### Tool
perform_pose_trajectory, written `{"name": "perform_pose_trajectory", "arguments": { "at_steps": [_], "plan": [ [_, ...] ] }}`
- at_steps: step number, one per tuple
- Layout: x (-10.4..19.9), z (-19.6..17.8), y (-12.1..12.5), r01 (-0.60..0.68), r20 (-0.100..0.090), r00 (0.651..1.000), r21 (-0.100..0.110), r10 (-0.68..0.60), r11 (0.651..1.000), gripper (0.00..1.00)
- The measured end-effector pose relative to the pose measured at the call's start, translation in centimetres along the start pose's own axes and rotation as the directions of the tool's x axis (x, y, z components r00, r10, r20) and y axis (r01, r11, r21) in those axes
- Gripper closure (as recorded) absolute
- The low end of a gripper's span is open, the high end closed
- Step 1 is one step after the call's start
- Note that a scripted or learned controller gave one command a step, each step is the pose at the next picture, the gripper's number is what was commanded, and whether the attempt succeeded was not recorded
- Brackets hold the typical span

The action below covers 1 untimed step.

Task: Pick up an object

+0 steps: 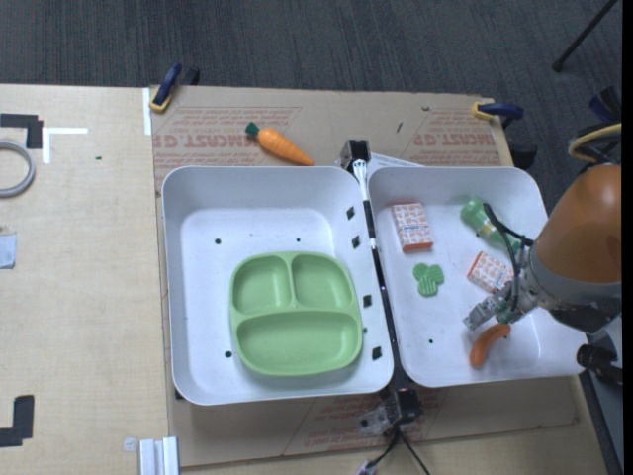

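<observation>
My gripper hangs low over the front right part of the right bin, below the grey arm and its orange band. An orange sausage-shaped toy lies on the bin floor directly under and in front of the gripper, close to or touching it. A small red-and-white box sits just behind the gripper. Further back in the same bin lie a second red-and-white box, a green toy vegetable and a green bottle-like object.
The left bin holds a green divided plate. A toy carrot lies on the cardboard behind the bins. Clamps sit at the cardboard's far corners, and a black clip joins the bins at the back.
</observation>
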State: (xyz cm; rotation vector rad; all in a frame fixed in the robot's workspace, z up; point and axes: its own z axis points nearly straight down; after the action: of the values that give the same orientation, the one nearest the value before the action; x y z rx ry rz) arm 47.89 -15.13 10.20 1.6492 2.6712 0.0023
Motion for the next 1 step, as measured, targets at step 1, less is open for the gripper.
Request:
{"name": "perform_pose_trajectory", "arguments": {
  "at_steps": [1],
  "plan": [
    [8.49,-9.03,4.25,0.18,0.0,0.984,0.0,-0.18,0.984,1.0]
  ]
}}
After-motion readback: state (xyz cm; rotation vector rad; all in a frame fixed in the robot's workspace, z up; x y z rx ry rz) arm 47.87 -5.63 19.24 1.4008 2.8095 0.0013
